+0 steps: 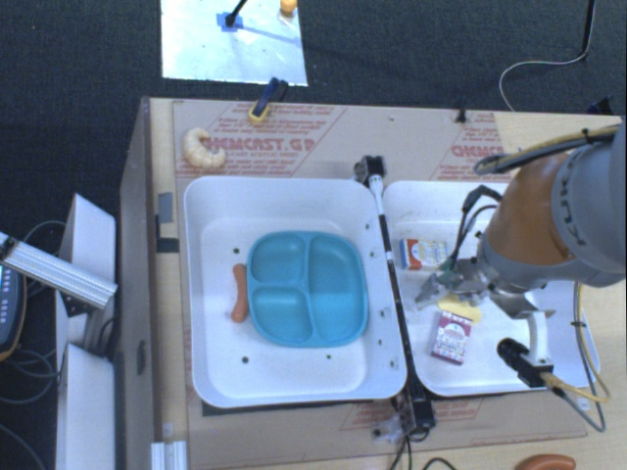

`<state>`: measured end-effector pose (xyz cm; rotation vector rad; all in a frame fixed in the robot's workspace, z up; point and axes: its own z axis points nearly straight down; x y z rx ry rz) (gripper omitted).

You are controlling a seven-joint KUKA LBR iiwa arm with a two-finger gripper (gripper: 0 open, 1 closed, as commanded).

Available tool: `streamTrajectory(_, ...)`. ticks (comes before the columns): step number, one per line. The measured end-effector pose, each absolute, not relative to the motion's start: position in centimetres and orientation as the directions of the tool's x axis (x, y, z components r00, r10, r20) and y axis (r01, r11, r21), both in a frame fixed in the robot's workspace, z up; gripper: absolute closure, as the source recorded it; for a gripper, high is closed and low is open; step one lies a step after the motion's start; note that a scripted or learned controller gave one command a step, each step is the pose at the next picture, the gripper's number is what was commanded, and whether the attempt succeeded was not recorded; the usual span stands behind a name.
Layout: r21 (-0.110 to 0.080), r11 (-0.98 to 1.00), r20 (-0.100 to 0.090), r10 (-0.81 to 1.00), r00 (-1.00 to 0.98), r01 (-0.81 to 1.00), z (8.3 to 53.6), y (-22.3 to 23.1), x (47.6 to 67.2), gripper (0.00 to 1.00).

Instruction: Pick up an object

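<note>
White right bin | gripper near divider, fingers' state unclear | yellow block, box beside

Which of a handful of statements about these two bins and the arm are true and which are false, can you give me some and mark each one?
1. The blue divided plate lies in the left bin. True.
2. An orange sausage-shaped piece lies inside one of the plate's compartments. False: it lies on the bin floor beside the plate's left edge.
3. The gripper is over the right bin. True.
4. The small printed box sits in the left bin. False: it is in the right bin, just below the gripper.
5. The bins stand one behind the other. False: side by side.
</note>
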<state>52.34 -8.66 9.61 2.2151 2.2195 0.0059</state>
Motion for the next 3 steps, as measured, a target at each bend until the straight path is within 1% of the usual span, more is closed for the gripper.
streamTrajectory(1, 0.009, 0.003, -0.001, 1.0, -0.003, 1.0, 10.6, -8.6, 52.4, 1.0)
streamTrajectory(2, 0.009, 0.003, -0.001, 1.0, -0.003, 1.0, 10.6, -8.6, 52.4, 0.0)
streamTrajectory(3, 0.001, 0.001, 0.0, 1.0, -0.001, 1.0, 8.4, -8.3, 48.8, 0.0)
